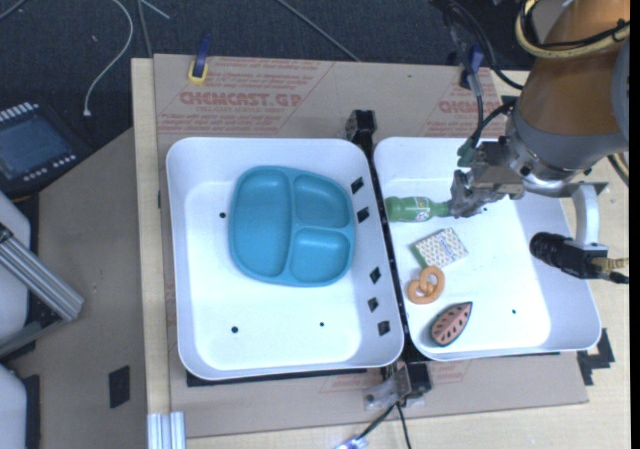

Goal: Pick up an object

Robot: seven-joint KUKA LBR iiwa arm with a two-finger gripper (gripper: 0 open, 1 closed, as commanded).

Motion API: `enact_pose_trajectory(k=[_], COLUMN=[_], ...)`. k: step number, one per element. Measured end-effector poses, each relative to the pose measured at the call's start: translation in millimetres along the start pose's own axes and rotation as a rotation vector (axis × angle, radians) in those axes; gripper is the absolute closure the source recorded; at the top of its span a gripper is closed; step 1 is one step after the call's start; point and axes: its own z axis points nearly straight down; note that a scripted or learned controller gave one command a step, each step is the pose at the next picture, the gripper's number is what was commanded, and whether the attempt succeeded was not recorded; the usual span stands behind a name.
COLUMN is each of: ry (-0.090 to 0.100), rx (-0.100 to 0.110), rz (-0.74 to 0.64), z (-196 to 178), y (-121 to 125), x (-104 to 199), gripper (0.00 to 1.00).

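Note:
My gripper (462,203) hangs over the back left part of the right bin (560,322), right beside a green bottle (409,208) that lies on its side with the cap end toward the gripper. In front of the bottle lies a small patterned packet (440,248). Nearer the front sit a pretzel (425,286) and a brown oval piece with red marks (451,323). The gripper's body hides its fingertips from this angle.
The left bin (190,267) holds a blue divided plate (291,226). A black divider with clips (375,237) runs between the bins. A black cylindrical part (565,254) of the arm juts over the right bin's right side. Cables lie behind the bench.

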Motion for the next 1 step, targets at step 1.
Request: enact_pose_trajectory(k=[1], ry=[-0.001], rx=[-0.003], rz=[0.000], z=[0.2], y=[6.1], x=[51.1], gripper=[1.00])
